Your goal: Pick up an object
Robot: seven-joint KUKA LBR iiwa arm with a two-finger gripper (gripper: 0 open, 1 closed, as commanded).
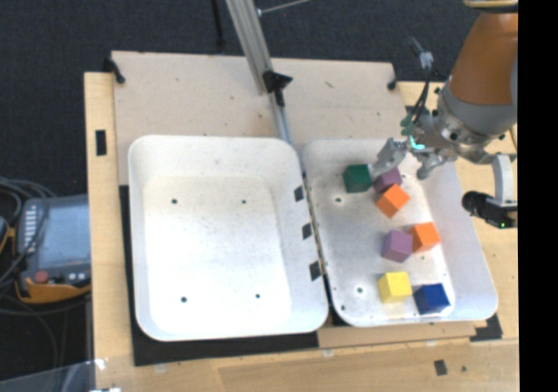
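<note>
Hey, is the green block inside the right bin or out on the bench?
Inside. The green block sits on the right bin's white floor near its far end, beside a purple block.

Enters from the right edge of the view, upper portion, reaching left and downward. Orange band [488, 50] sits uppermost, above the grey wrist section [475, 116]. Gripper [408, 158] extends from the wrist toward lower left, tilted rather than vertical. Two pale fingers [388, 153] visible, spread apart with a clear gap between them. Nothing seen between the jaws. Thin cabling runs along the wrist's left side.
</note>
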